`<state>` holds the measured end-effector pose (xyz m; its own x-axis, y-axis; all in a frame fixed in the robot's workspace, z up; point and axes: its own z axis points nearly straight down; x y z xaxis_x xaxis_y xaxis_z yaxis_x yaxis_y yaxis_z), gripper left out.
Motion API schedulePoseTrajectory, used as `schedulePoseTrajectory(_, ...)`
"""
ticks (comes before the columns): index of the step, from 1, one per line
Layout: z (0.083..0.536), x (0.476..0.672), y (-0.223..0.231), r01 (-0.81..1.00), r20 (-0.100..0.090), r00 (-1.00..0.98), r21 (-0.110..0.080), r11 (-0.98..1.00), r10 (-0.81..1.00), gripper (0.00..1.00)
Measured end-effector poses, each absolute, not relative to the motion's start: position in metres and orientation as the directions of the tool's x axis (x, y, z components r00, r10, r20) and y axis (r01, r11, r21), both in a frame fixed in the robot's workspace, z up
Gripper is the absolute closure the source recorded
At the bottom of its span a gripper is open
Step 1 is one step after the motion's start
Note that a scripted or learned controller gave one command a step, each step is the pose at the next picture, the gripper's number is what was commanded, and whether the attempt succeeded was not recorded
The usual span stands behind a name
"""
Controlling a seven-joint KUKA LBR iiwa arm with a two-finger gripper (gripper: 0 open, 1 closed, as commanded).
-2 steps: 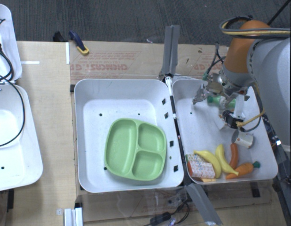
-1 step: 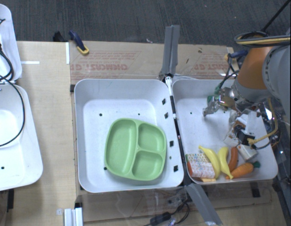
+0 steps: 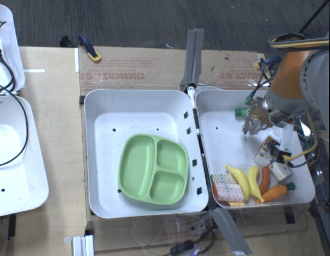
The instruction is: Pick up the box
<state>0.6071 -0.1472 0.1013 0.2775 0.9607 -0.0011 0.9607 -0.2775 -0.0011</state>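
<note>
A small box (image 3: 226,186) with a pink and white pattern lies flat in the front left corner of the right bin (image 3: 220,127). My gripper (image 3: 254,126) hangs over the back half of that bin, below the orange band of the arm (image 3: 292,79). It is well behind the box and apart from it, with bare bin floor between them. I see nothing held in it.
Two bananas (image 3: 244,180), a red sausage (image 3: 265,178), a carrot (image 3: 274,192), a white cube (image 3: 280,171) and a labelled white packet (image 3: 265,152) crowd the right bin's front right. A small green thing (image 3: 240,111) lies beside the gripper. A green divided plate (image 3: 154,168) sits in the left bin (image 3: 101,143).
</note>
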Motion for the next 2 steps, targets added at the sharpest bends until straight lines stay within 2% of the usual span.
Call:
schedulePoseTrajectory(1,0.101,0.607,-0.147,0.961,-0.001,0.278,-0.001,-0.278,0.961,0.00)
schedulePoseTrajectory(2,0.092,0.564,-0.193,0.977,0.000,0.214,-0.001,-0.214,0.977,0.00)
